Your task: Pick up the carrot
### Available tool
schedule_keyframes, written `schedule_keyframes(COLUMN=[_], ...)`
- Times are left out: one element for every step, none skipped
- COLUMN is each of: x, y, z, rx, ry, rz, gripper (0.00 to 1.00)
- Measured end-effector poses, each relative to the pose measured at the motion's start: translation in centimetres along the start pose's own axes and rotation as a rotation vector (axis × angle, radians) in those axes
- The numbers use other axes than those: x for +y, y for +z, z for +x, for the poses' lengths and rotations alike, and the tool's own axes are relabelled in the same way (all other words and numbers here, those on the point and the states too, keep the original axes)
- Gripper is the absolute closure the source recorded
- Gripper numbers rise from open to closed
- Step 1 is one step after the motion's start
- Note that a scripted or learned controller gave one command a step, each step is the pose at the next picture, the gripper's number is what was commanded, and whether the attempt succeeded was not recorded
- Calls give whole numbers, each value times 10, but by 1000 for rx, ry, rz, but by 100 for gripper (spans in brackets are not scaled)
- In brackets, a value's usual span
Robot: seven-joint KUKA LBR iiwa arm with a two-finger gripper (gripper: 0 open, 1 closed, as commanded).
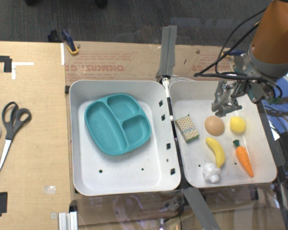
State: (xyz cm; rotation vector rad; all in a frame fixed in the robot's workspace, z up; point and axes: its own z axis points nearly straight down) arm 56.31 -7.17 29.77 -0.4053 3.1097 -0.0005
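My pincer (226, 107) hangs over the far part of the right-hand bin (192, 94), its dark metal fingers pointing down with nothing between them; from this slanted view above I cannot tell whether they stand apart or together. The carrot (244, 159) lies well nearer the camera than my pincer and a little to its right, by the bin's right wall, its green top pointing back toward me and its orange tip toward the bin's near edge. Just below my pincer in the view sits a brown egg (214, 125), and just beside that, to the right, a lemon (237, 124); my fingertips hang above the gap between the two and touch neither. A banana (216, 151) lies nearer the camera than the egg and left of the carrot, and a small white lumpy thing (211, 173) rests at the banana's near end. To my pincer's left and slightly nearer the camera is a small patterned box (187, 128), set at a tilt. Farther left, across the divider, the other bin (81, 166) holds a teal divided plate (117, 123). Well beyond that bin, on the wooden bench (33, 176), lies a pair of scissors (9, 128)
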Motion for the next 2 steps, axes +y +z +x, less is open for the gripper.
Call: schedule_keyframes(x=[-17,37], y=[-8,-16], z=[57,60], rx=[2,1], ry=[-403,-622], rz=[-2,-2], gripper=[100,100])
